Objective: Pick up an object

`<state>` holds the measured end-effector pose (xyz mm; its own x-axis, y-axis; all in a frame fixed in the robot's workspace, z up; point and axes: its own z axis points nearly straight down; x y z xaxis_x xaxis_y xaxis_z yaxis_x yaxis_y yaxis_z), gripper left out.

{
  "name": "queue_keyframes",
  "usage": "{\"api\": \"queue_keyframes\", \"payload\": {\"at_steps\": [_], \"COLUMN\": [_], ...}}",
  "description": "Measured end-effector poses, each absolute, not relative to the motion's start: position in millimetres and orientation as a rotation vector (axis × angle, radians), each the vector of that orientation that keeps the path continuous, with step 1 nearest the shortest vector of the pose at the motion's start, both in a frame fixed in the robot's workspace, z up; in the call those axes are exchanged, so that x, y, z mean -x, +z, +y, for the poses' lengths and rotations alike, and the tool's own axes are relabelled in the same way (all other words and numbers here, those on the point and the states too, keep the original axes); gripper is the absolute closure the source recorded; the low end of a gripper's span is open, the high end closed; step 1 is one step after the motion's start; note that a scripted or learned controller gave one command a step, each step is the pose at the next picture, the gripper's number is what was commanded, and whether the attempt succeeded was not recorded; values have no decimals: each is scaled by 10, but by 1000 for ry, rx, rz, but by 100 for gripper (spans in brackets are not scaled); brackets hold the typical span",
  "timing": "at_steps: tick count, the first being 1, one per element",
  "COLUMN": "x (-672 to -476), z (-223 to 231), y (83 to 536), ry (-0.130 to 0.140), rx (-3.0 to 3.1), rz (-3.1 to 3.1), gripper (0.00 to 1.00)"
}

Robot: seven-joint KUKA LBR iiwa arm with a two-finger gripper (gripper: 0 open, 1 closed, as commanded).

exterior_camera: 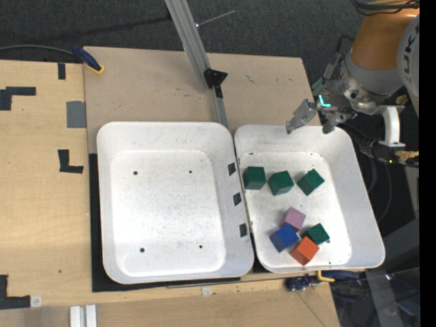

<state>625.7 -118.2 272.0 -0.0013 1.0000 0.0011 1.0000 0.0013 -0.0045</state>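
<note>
Your tan bench [157, 87] fills the frame's left and centre. Directly on it sit the left bin [109, 182] and the right bin [354, 182], touching, mid-frame.

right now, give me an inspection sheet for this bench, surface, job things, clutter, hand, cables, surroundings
surface: tan bench bearing two white bins side by side, left bin and right bin.
job's things: all in the right bin; three green cubes in a row at mid-bin; nearer the front a purple cube, blue cube, fourth green cube and orange cube, bunched close together.
clutter: blue and yellow tool at the bench's far left; black tape marks left of the bins.
hand: hand open, above the right bin's far rim, holding nothing.
cables: black cable along the far left edge.
surroundings: slanted metal rail behind the bins; dark floor.
</note>
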Motion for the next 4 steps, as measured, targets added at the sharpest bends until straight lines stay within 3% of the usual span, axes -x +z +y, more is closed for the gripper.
{"api": "queue_keyframes", "payload": {"at_steps": [1, 3, 4], "x": [-6263, -6099, -6140], "z": [-1183, -1055, -1038], "y": [2740, 1611, 1211], "ry": [1, 9, -1], "rx": [2218, 2216, 2221], "rz": [-2224, -2219, -2223], "gripper": [0, 0, 0]}}
